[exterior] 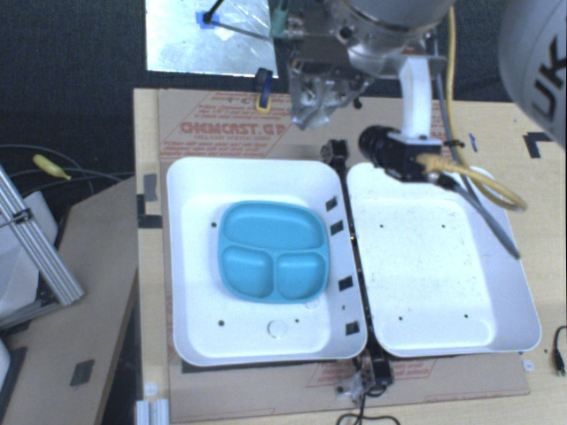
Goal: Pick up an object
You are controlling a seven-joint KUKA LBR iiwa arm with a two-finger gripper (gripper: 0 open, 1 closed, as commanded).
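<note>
**Blue divided plate in the left bin, arm raised above the far edge**

Closest to the camera is the near edge of the surface (266, 381), a tan board printed with red lettering, where a small tangle of wires and clips sits between the near corners of the two bins. The grey robot arm (532, 42) enters from the right and bulks across the top of the view, well above the far edge of the surface. The left bin (190, 326) and the right bin (496, 321) are shallow, white and set side by side, touching along their inner edges, where black clips join them. In the left bin lies a blue plate (273, 251) with three compartments, flat, slightly toward the inner edge and centred front to back. The gripper (312, 104) hangs above the surface's far edge, beyond the left bin's far right corner, apart from the plate. Whether its jaws are apart or together cannot be told.
</note>
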